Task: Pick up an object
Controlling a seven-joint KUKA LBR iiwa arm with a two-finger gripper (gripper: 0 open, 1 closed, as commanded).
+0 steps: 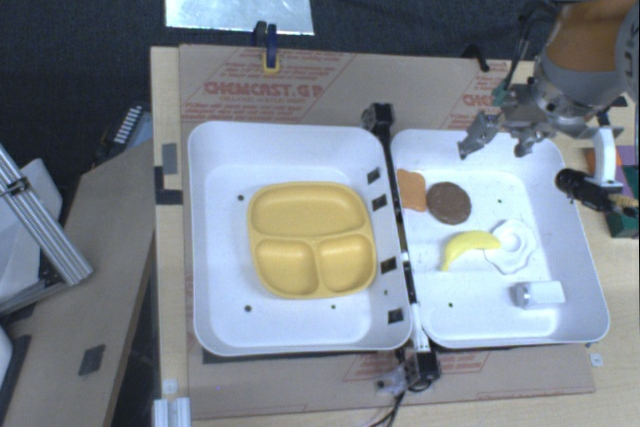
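Grey gripper (496, 141) hangs open with nothing between its fingers at your right bin's (570, 245) twelve o'clock rim; yellow banana (468, 247) lies toward six

Lying in the right bin (575, 245): a brown round patty (449, 203) flat near the middle, touching or just beside an orange slice (411, 189) on its left. Nearer the front, a yellow banana (468, 246) curved and flat, its tip just beside a white fried egg (511, 249) on the right. At the front right, a small white-grey block (537, 294), apart from the others.
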